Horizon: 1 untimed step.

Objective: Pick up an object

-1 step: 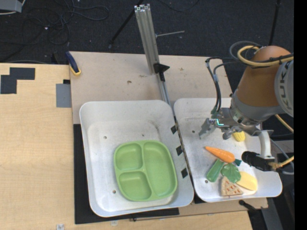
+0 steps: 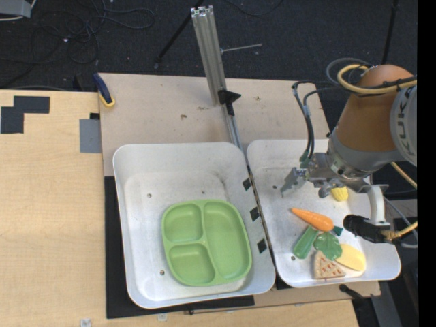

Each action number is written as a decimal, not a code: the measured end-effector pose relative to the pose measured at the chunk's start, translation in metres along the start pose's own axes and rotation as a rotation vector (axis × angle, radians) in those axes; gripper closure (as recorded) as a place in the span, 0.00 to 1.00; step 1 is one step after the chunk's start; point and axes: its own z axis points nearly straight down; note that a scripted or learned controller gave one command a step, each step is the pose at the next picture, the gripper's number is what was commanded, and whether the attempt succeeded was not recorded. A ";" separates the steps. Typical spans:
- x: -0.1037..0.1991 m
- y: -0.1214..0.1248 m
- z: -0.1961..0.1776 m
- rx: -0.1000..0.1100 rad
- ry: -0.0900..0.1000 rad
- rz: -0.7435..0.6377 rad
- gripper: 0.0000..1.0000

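We log the gripper (image 2: 294,180) hanging over the upper middle of the right bin (image 2: 272,157), at the end of the grey and orange arm (image 2: 371,125) that comes in from the right. Its metal fingers point left and slightly down in the view. We cannot tell whether they are parted or closed, and we see nothing between them.

Below and just right of the gripper lies a toy carrot (image 2: 313,218). Its long axis runs from upper left to lower right, with the thin orange tip toward the upper left, nearest the gripper, and the thick end toward the lower right. It rests on the bin floor, apart from the fingers.

Further below the gripper, we note a green pod-shaped toy (image 2: 304,242) with its long axis tilted from lower left to upper right. To the right of it are a darker green leafy piece (image 2: 329,246), a pale yellow wedge (image 2: 351,257) and a brown waffle-patterned piece (image 2: 328,268), all bunched close in the lower right corner of the bin. A small yellow item (image 2: 339,194) sits to the right of the gripper, partly hidden by the wrist.

Well to the left of the gripper, the left bin (image 2: 136,176) holds a light green three-compartment tray (image 2: 204,242), lying flat in the bin's lower half.
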 end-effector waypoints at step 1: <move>-0.006 -0.004 0.046 0.005 0.000 0.002 0.00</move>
